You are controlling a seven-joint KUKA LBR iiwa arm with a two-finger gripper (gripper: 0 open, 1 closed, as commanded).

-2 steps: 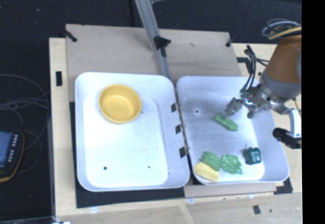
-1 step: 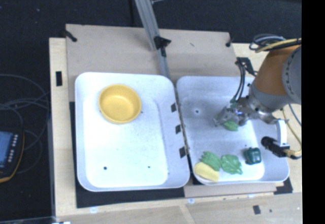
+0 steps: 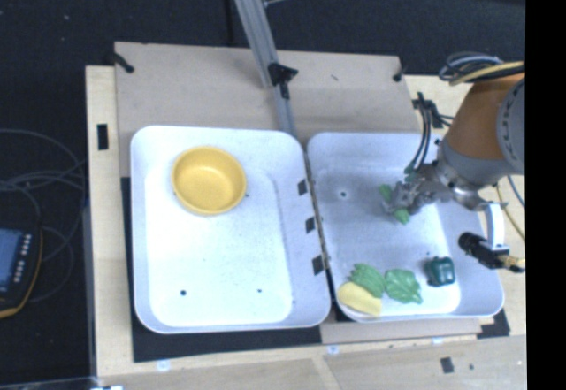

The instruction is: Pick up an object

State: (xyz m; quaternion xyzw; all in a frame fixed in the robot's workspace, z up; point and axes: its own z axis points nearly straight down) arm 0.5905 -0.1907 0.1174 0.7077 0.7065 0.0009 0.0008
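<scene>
The gripper (image 3: pixel 406 200) is low in the right bin (image 3: pixel 354 169), near the middle of that bin. A small green thing (image 3: pixel 394 203) sits right at its tip, touching it. It is too small and dark there to tell how the gripper is set, or whether the green thing is held.

On the left, the left bin (image 3: pixel 221 282) holds a yellow bowl (image 3: pixel 210 179) at about 10 o'clock. The bowl stands upright.

In the right bin, at about 6 o'clock, a yellow piece (image 3: pixel 357 298) lies against a green leafy piece (image 3: pixel 367 278). Just beside them lies another green leafy piece (image 3: pixel 403 285). A dark green block (image 3: pixel 439 271) sits at about 4 o'clock.

No words or labels can be read on anything.
</scene>
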